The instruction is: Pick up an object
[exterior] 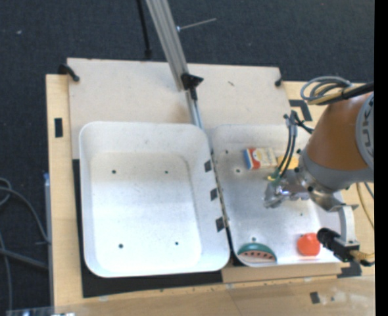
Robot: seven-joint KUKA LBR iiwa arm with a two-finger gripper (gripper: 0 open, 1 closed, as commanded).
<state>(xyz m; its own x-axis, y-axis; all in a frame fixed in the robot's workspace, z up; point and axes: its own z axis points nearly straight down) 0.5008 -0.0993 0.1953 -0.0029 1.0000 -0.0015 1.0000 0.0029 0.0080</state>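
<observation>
The right bin holds three objects. A small box, yellow, white and red-blue, lies near its far side. A round orange-red object sits near the front right corner. A watermelon-slice toy rests against the front rim. My gripper hangs over the middle of this bin, below the box and above the orange object, apart from each. The orange wrist covers the bin's right part.
The left bin stands beside the right one, sharing a raised middle rim. A slanted metal rail rises from the back of the bench. Cables loop at the right behind the arm.
</observation>
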